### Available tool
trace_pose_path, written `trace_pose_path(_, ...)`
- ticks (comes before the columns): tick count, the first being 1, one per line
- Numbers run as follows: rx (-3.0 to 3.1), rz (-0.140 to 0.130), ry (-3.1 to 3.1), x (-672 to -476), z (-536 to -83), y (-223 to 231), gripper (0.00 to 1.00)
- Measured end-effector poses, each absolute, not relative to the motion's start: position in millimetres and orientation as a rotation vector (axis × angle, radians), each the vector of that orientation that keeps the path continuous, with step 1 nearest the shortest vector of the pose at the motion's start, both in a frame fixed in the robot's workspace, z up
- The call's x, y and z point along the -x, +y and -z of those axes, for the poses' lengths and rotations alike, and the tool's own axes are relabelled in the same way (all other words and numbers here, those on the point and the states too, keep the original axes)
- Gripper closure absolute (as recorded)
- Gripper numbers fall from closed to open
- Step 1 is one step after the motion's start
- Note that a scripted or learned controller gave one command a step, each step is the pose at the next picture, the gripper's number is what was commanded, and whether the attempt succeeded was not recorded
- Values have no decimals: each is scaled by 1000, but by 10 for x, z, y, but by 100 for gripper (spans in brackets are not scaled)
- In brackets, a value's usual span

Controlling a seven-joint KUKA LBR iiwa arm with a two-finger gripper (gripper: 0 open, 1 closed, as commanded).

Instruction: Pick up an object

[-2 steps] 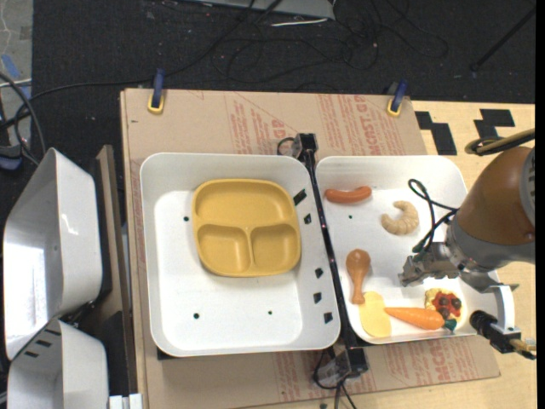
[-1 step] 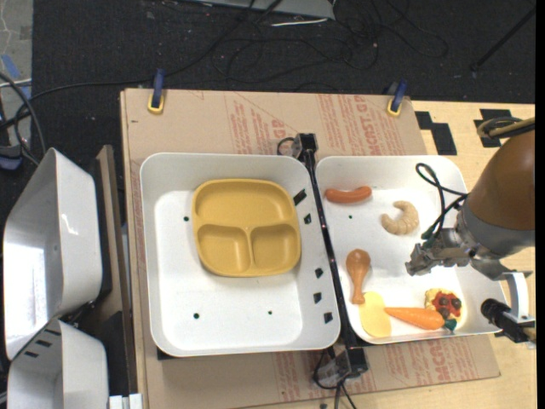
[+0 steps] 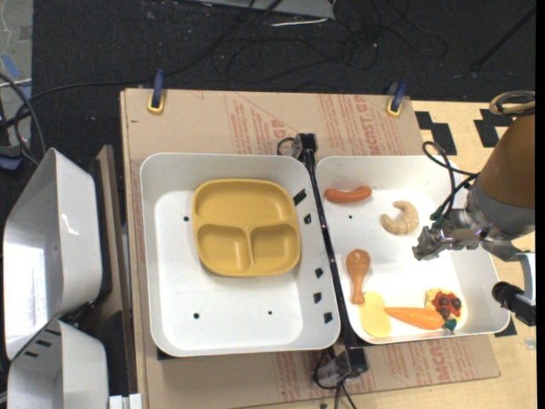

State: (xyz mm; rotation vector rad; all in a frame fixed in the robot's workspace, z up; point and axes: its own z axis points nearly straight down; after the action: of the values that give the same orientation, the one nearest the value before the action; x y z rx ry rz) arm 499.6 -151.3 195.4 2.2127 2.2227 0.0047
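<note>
The task stands at its opening stage: nothing is lifted yet, and every candidate object lies on the floor of the right bin [image 3: 477, 228]. The gripper [image 3: 428, 247] hangs over the right half of that bin, reaching in from the right edge, with bare white floor under its tip. At this slant and size it cannot be told whether the jaws are spread or pressed together, and no object shows between them. Nearest to the tip is the pale croissant-like piece [image 3: 402, 218], just up and to the left of it. A red sausage [image 3: 348, 195] lies further up toward the divider, and a chicken drumstick [image 3: 359, 271] lies near the bin's left wall. Along the near edge rest a pale yellow piece [image 3: 374, 318], an orange carrot [image 3: 415, 318] touching it, and a small multicoloured toy [image 3: 445, 303] near the carrot's right end. The left bin [image 3: 162, 254] holds a yellow divided plate [image 3: 247, 227], well apart from the arm. By this reckoning the whole pick remains: choosing a target, descending, closing, and lifting.
</note>
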Motion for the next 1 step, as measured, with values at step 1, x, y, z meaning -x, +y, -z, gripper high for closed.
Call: trace_pose_path(1, -2212, -5, 2221, -4963, -2574, -1498, 100)
